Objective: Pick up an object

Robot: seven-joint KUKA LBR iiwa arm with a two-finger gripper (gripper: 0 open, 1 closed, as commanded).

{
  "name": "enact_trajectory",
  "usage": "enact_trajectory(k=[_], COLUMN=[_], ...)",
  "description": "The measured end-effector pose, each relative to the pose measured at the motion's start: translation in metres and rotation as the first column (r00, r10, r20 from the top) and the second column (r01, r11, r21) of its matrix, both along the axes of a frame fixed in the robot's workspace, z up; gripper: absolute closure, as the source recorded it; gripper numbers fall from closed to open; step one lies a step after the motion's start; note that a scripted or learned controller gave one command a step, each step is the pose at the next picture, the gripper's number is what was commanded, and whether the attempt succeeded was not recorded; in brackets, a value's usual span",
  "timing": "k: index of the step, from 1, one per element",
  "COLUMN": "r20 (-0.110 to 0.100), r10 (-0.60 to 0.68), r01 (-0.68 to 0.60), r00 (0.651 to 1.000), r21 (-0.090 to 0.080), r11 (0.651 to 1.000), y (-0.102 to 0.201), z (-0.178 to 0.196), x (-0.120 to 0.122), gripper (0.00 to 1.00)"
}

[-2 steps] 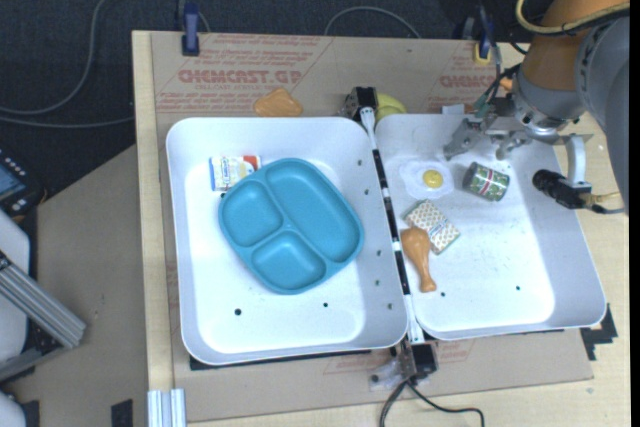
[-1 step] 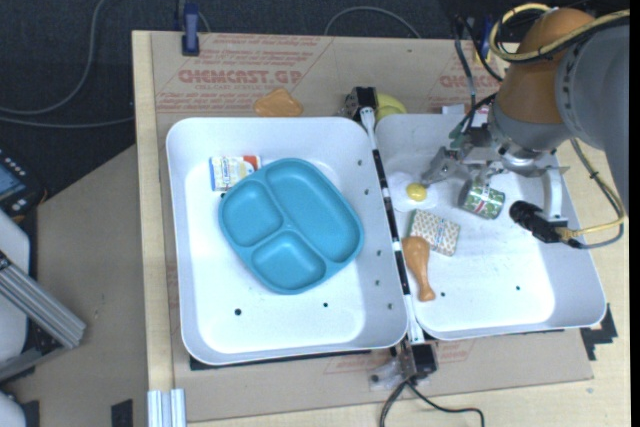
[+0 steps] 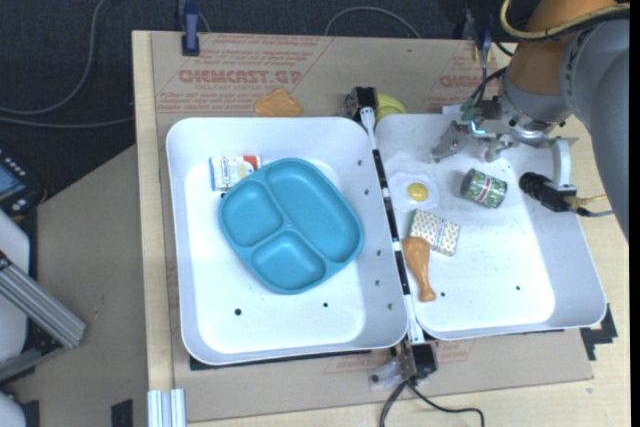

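The gripper [image 3: 478, 137] hovers with fingers apart and empty over the right bin [image 3: 560, 295], just up-left of the can [image 3: 485, 187], so the approach step remains, calling for a descent onto it.
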State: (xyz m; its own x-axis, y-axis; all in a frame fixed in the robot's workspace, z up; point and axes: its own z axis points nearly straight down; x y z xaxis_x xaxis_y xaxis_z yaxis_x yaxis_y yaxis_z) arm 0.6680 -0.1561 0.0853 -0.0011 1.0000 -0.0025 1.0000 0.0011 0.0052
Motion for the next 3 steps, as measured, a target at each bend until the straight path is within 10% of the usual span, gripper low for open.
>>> enact_trajectory(k=[1,2,3], r20=[-0.009,-0.003,-0.004], r10=[-0.004,-0.002,-0.002], r01=[0.004,0.002,0.002], r00=[1.0,1.0,1.0], r21=[0.003,0.002,0.002], r11=[1.0,1.0,1.0], y=[-0.012,-0.01,-0.01], z=[-0.001,0.01,0.01], x=[-0.042,-0.039,-0.04], gripper=[0.0,1.0,0.0])
